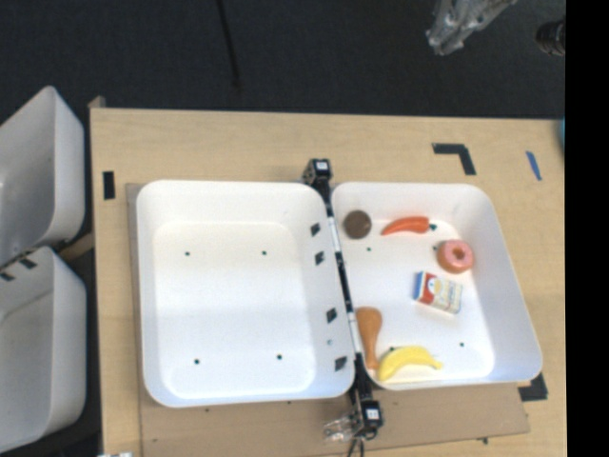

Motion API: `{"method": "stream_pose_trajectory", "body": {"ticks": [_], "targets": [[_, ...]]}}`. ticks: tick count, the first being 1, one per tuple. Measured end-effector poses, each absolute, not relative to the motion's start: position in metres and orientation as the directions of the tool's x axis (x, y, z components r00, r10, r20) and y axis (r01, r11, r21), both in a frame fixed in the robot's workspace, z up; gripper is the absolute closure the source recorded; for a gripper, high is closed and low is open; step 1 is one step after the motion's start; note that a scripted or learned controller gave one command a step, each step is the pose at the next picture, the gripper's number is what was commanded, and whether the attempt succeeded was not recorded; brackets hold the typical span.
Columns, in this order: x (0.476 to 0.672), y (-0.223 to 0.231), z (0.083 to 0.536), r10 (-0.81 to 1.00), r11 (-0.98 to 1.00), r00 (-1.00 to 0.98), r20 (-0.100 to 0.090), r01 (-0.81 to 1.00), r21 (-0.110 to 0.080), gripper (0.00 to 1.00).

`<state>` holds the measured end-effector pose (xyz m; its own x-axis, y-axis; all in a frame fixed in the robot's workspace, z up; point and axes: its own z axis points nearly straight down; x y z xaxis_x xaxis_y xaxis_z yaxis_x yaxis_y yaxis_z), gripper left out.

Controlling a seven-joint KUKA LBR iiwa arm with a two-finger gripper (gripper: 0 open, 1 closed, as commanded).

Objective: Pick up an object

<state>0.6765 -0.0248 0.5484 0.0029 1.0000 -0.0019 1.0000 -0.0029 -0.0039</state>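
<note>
The gripper [463,17] hangs at the far right of the scene, over the dark floor beyond the bench and well apart from both bins; its metal parts blur together against the dark ground, so I cannot tell how wide it stands, and nothing shows in it.

All candidates lie in the right bin [495,219]. At its far side sit a brown ball [357,224] near the divider and an orange-red chili pepper [406,226] just to its right. A pink doughnut [455,256] lies further right, with a small carton [438,292] just nearer than it. At the near edge a yellow banana [408,362] lies touching or almost touching a brown drumstick-shaped piece [368,328], which hugs the divider wall. The left bin [157,203] holds nothing to pick.

In my judgement the step in hand is the approach, and the carton or the doughnut would be the best target: each stands free of the walls, leaving room for a finger on either side. The banana and drumstick crowd each other and the rim, so a descent there risks a clash. Come straight down, centred, and close across the narrow side.

The arm itself is cut off by the frame, the carton's print is too small to read, and whether banana and drumstick actually touch is unclear
</note>
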Motion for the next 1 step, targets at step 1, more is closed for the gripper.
{"method": "stream_pose_trajectory", "body": {"ticks": [1], "targets": [[0.6633,-0.0989,0.5486,1.0,-0.007,0.007,-0.003,1.0,-0.004,1.0]]}}
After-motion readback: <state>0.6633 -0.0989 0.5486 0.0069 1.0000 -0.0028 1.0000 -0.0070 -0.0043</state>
